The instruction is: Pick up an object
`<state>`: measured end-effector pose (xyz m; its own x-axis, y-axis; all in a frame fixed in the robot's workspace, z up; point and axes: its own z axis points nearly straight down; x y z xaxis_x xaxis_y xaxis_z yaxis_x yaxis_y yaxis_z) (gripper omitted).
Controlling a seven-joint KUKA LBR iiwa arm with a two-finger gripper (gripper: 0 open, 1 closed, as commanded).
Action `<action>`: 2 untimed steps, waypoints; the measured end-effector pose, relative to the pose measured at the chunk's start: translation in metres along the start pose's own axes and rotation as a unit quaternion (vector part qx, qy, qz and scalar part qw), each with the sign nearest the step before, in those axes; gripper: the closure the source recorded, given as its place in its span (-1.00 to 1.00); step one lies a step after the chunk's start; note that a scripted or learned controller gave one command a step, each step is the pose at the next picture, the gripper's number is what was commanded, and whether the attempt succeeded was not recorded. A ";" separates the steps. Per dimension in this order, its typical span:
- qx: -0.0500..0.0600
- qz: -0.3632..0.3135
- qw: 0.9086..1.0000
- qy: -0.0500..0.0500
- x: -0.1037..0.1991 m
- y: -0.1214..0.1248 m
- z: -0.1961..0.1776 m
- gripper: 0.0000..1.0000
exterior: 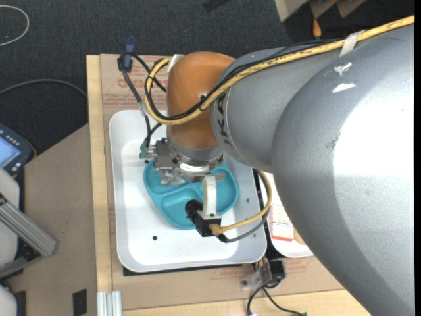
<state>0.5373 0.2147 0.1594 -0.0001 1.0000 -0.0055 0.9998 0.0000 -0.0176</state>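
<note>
A teal plastic dish with moulded compartments lies in the left white bin. The arm's orange band and grey wrist hang right over the dish and cover its upper part. The gripper sits low over the dish, its fingers hidden under the wrist housing. A white bracket and a black connector with a yellow cable hang from the wrist over the dish's right side.
The bulky grey arm covers the right bin and most of the right half of the view. A white card with red print peeks out beside the arm. Bare bin floor shows left of and in front of the dish. The cardboard bench edge frames the bin.
</note>
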 end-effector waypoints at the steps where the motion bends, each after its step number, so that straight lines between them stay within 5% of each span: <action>1: -0.019 -0.001 1.000 0.007 0.008 0.002 -0.348 1.00; 2: 0.000 0.000 1.000 0.000 0.009 -0.014 -0.188 1.00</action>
<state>0.5270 0.2243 0.3478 0.0007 1.0000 -0.0065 0.9999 -0.0008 -0.0172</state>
